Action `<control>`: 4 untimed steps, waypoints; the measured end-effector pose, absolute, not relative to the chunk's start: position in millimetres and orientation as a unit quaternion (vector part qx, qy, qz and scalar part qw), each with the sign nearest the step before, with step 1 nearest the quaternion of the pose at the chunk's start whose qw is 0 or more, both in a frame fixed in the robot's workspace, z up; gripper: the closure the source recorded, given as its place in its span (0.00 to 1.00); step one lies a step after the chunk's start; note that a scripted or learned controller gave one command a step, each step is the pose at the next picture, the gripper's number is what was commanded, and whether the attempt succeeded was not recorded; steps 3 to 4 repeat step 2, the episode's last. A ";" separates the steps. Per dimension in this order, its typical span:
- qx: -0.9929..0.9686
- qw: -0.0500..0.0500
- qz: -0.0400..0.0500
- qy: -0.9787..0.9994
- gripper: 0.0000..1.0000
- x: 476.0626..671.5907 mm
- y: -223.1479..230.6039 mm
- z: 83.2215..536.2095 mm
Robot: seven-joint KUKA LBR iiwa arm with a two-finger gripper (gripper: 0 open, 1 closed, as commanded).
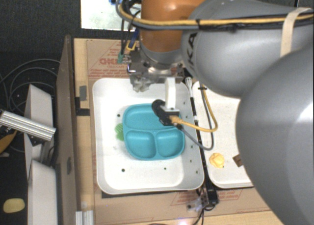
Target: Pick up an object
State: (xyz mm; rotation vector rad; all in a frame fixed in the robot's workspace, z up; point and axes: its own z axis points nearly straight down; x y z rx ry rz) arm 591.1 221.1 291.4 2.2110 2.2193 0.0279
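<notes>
Two bins [147, 176] sit on cardboard [103, 54], one holding a blue tray [147, 145].

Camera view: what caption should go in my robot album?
Robot arm over a blue divided tray in the left bin, a yellow thing in the right bin.

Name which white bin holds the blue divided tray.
The shallow white bin at the view's left: the blue three-compartment tray lies there; the other bin holds a small yellow lump.
</notes>
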 end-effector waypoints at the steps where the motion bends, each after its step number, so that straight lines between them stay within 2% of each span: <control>1: 0.707 -0.001 -0.001 0.707 1.00 583.0 220.6 231.5; 2: 0.706 0.000 0.001 0.709 1.00 584.3 221.1 245.1; 4: 0.706 0.000 0.001 0.709 1.00 584.3 221.1 245.1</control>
